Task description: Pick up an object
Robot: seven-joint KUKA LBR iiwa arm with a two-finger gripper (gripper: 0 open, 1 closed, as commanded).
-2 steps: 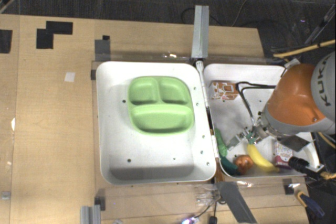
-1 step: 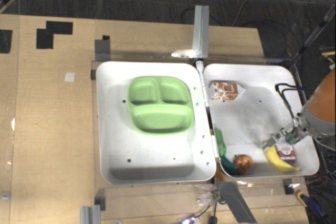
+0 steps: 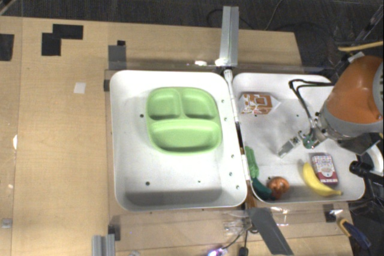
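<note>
Yellow banana [image 3: 318,181] touches small carton [image 3: 323,168].

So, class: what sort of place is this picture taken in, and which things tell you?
Probably a robotics lab or test bench. Two white bins sit side by side on a wooden bench, a robot arm with a pincer reaches over the right one, and cables trail across the floor. The banana looks like practice stock.

Grey arm [image 3: 354,123], bulbous orange band above wrist; small metallic pincer [image 3: 290,145]; black cable looped alongside.
</note>
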